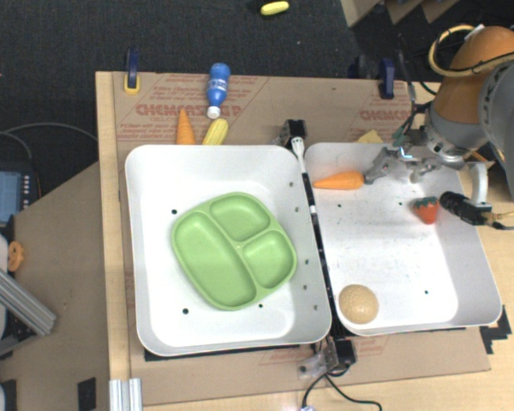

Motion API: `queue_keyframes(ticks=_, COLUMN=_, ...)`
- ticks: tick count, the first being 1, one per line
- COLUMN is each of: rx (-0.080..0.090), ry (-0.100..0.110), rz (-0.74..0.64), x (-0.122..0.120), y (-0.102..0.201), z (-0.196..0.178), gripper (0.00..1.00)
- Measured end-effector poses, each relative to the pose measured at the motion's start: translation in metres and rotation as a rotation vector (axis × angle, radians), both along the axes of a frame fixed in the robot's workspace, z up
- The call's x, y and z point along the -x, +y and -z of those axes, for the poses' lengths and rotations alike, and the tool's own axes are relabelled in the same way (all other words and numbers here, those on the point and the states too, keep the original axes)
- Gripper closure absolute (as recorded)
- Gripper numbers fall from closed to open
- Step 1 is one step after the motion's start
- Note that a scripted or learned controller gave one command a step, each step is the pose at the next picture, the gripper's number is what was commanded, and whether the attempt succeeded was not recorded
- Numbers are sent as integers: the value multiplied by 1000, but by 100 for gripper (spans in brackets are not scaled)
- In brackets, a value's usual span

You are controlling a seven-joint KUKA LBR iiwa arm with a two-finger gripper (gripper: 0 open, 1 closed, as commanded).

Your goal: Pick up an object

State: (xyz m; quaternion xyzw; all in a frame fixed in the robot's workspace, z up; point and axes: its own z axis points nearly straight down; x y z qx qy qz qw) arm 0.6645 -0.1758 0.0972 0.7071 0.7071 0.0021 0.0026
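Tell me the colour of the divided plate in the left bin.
Light green; the divided plate shows plainly in the camera view, against the white left bin.

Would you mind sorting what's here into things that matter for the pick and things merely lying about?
Belonging to the job:
- hand, over the right bin
- carrot
- strawberry
- bread roll

Lying about:
- green divided plate in the left bin
- blue bottle, corn cob, small carrot behind the bins
- yellow item on the floor
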Motion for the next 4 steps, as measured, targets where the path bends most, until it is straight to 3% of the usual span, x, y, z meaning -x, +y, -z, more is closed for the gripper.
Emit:
queue_keyframes(ticks=1, rx=22, ry=-5, rz=2, x=-4, y=38, z=-2, gripper=0)
queue_keyframes(ticks=2, rx=-3, ry=9, rz=-4, x=-2, y=87, z=12, gripper=0)
queue_keyframes(ticks=3, rx=-2, ry=13, rz=2, x=48, y=79, z=13, gripper=0)
queue_keyframes(ticks=4, rx=-1, ry=7, rz=2, x=45, y=79, z=2, gripper=100)
